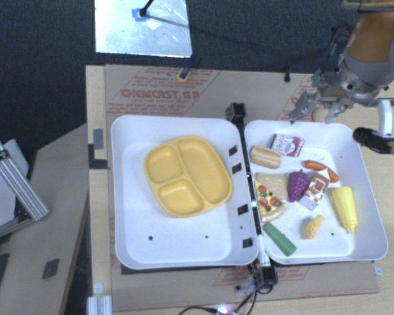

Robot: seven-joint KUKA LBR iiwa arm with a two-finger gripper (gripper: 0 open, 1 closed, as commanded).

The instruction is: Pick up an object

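the green stick [278,238] lies lowest in the right bin [368,235], tilted, close to the divider [248,182] between the 2 bins. just above it sits a pizza slice [270,199], touching a pale wedge [270,181] above that. to the right of the green stick is a small corn cob [312,226], and further right a yellow bottle [345,207] lies on its side near the bin's right wall. a purple grape bunch [297,185] sits mid-bin, just beside a small red and white carton [314,190]. above them an orange carrot [320,168] lies slanted, a hot dog bun [265,155] rests near the divider, and a red and white box [286,144] sits near the bin's upper wall.

the end effector [320,107] hovers over the upper edge of the right bin, above the box and apart from every object; its 2 fingers [303,107] stand apart with nothing between them. the orange-banded arm [375,38] reaches in from the upper right.

the left bin [134,241] holds a yellow tray [187,174] with 3 compartments, tilted. both bins rest on a cardboard sheet [157,90] on the counter [59,176].
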